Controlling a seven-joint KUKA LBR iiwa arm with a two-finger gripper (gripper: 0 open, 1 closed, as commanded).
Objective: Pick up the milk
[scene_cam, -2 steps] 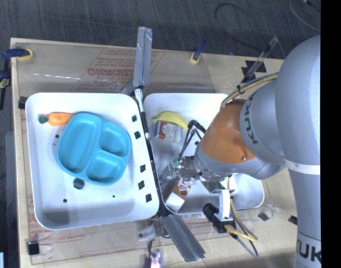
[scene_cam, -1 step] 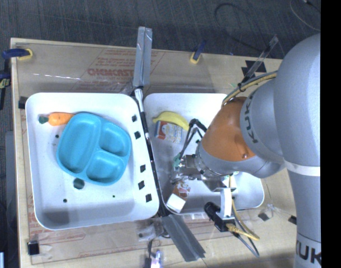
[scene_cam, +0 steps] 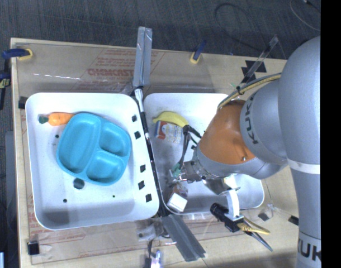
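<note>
Camera view shows the small white milk carton (scene_cam: 178,202) lying tilted near the front left corner of the right white bin (scene_cam: 254,197). The metal gripper (scene_cam: 181,175) hangs just above it, close to the wall between the bins. I cannot tell how the gripper is set. It should go straight down over the carton. The big grey and orange arm (scene_cam: 237,133) bends low over this bin, near a yellow banana (scene_cam: 169,118).

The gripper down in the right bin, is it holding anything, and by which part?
Cannot be told: the gripper sits low in the right bin, mostly hidden under the arm.
</note>
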